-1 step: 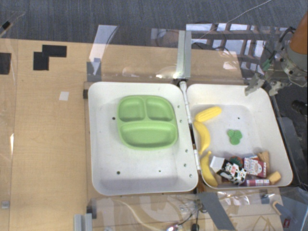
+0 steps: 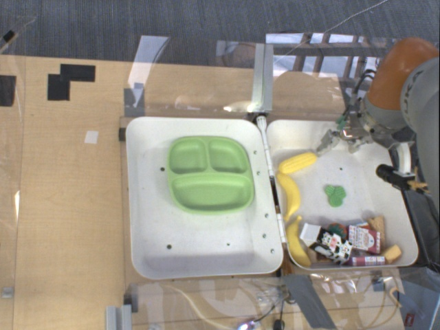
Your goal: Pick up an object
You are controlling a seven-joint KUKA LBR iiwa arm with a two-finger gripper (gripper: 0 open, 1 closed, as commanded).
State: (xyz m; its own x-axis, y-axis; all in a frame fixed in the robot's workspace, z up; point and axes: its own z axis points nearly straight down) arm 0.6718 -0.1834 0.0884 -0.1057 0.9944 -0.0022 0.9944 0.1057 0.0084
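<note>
Small packets lie heaped in the near corner of the right bin, closest to the camera: printed cartons in red, white and black, with a tan piece poking out at the right end. Just beside them, along the bin's left wall, sit two bananas, one curving up from the heap and one above it; a yellow corn cob lies near the upper banana's top end. A small green lump rests alone on the bin floor, apart from the rest.

The hand hangs over the far part of this bin, fingers spread apart and nothing between them. It is near the corn cob but not touching it. By this showing the pick is not yet made; any of these objects could still be the target (the corn looks the likeliest, being nearest), and closing and lifting are left to do.

The left bin bears a green divided plate. Both bins sit on a pale wooden tabletop with black marks at its far left, and dark carpet lies beyond.
</note>
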